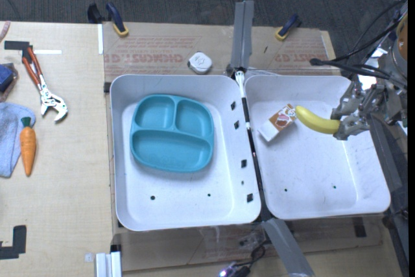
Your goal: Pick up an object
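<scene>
In the right bin [363, 204], the gripper [343, 126] pinches one end of the banana [314, 120]. The banana's other end touches a small carton [279, 121]. A blue plate [172, 133] sits in the left bin [130, 204].

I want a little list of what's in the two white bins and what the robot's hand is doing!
left bin: holds a blue divided plate
right bin: holds a banana and a small brown-and-white carton
banana and carton: lying side by side near the bin's back, about touching
gripper: at the banana's right end, over the right bin
grasp: cannot tell if the banana is held
outside the bins: toy carrot and wrench on the bench at left
</scene>
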Controlling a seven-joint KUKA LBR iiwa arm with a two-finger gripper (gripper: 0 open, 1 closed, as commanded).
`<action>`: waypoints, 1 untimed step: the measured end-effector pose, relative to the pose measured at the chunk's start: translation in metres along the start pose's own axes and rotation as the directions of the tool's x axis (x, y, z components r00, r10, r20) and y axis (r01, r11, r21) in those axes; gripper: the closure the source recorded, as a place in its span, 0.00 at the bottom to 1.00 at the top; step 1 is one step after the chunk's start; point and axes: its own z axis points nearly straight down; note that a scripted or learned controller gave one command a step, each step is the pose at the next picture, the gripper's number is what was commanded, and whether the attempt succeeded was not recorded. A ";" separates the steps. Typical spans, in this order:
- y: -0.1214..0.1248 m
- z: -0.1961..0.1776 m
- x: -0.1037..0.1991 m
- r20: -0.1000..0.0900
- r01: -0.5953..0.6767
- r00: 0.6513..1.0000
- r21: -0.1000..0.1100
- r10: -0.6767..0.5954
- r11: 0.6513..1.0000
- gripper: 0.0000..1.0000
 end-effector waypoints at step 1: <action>-0.037 0.028 -0.008 0.001 0.526 0.851 -0.001 -0.526 0.851 1.00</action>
